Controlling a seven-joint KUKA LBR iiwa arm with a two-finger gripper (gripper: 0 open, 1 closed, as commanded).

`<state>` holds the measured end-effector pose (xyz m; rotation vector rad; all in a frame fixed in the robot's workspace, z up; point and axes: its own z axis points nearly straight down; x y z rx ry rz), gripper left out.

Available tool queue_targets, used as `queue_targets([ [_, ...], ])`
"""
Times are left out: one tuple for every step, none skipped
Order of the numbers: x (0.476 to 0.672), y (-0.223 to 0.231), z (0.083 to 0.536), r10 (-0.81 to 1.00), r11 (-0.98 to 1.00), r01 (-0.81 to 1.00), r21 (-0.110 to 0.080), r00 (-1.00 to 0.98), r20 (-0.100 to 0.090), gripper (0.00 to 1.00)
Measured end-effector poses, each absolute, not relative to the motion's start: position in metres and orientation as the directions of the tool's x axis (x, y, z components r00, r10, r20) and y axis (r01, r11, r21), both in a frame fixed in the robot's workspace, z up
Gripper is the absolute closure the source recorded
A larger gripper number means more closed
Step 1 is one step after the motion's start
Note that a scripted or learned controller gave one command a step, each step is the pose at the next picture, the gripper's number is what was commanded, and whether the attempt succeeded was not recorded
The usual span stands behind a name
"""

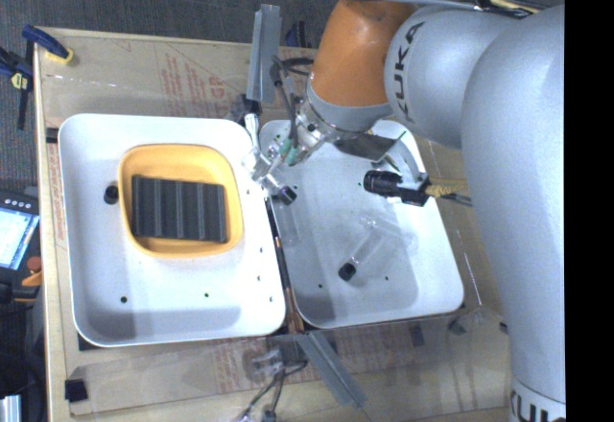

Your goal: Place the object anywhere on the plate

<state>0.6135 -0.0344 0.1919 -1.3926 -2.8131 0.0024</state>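
A yellow plate (144, 161) with rounded corners lies in the left bin (86, 295); a dark ridged slab (182, 207) covers most of its middle. A clear, tube-like object (365, 243) with a small black end (347, 270) lies flat on the floor of the right bin (422, 286). My gripper (272, 176) hangs low over the right bin's upper left corner, close to the wall between the bins. It is just right of the plate and up-left of the clear object, well apart from it. I see nothing held in it.
A small black spot (111, 193) sits in the left bin beside the plate. A black connector with a cable (389, 184) sticks out from the wrist over the right bin. The big grey arm covers the right bin's upper right part.
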Motion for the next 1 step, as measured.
queue_targets([
  [0.5871, 0.0006, 0.1913, 0.688, 0.726, 0.688, -0.003, -0.726, 0.003, 1.00],
])
